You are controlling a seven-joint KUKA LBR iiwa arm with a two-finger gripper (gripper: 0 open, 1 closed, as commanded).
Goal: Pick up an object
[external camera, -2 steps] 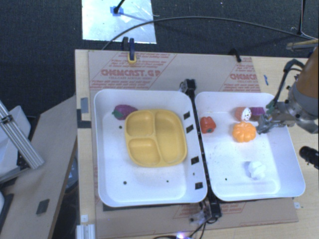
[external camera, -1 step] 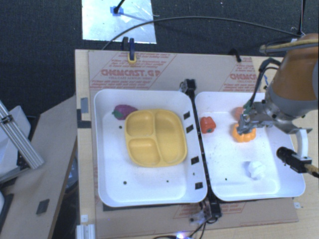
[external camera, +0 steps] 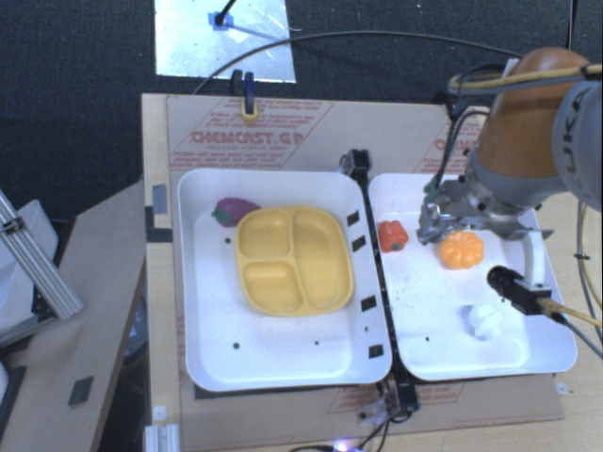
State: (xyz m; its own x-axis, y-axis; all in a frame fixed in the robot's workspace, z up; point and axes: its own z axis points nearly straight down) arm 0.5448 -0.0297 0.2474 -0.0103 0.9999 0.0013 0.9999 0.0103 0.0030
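My gripper (external camera: 431, 226) hangs low over the right bin (external camera: 429, 356), near its far left part. A small red and orange pepper (external camera: 393, 235) lies just left of it, close to the bin's left wall. An orange pumpkin-shaped toy (external camera: 461, 250) sits just right of the gripper, partly under the arm's wrist. Nearer the front right of the same bin lies a small white lumpy object (external camera: 484, 321). Nothing visibly sits in the gripper.
The left bin (external camera: 212, 347) holds a yellow divided plate (external camera: 290, 260) and a purple eggplant toy (external camera: 234, 211) at its far left. A black fitting with a cable (external camera: 516, 290) juts from the arm over the right bin. Black clips line the divider between the bins.
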